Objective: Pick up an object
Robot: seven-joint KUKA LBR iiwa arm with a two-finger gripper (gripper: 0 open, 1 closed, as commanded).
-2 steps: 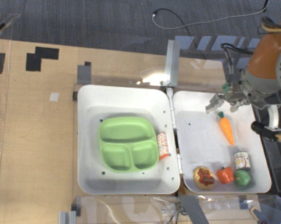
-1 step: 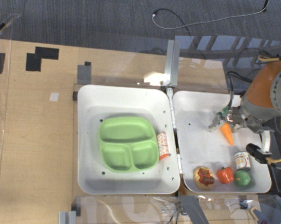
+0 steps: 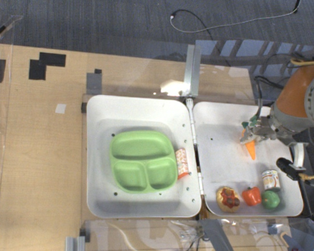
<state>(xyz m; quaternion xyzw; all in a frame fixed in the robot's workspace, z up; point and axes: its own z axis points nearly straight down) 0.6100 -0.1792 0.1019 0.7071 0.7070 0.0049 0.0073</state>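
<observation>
My gripper [image 3: 252,128] hangs over the upper right part of the right bin [image 3: 218,151], below the arm's orange band. An orange carrot [image 3: 250,149] lies right beside the gripper's tip, its point facing the bin's front, and its upper end meets the gripper. Whether the carrot is held or only touched is not visible. Along the right bin's front edge sit a round red-and-yellow food piece [image 3: 228,199], a red pepper [image 3: 251,196], a green round fruit [image 3: 271,199] and a small can [image 3: 270,180].
The left bin [image 3: 100,125] holds a green divided plate [image 3: 142,161], with a small orange-and-white packet [image 3: 182,163] against the plate's right side. A metal divider [image 3: 194,145] separates the bins. Cables and a black fitting [image 3: 292,170] sit at the right bin's edge.
</observation>
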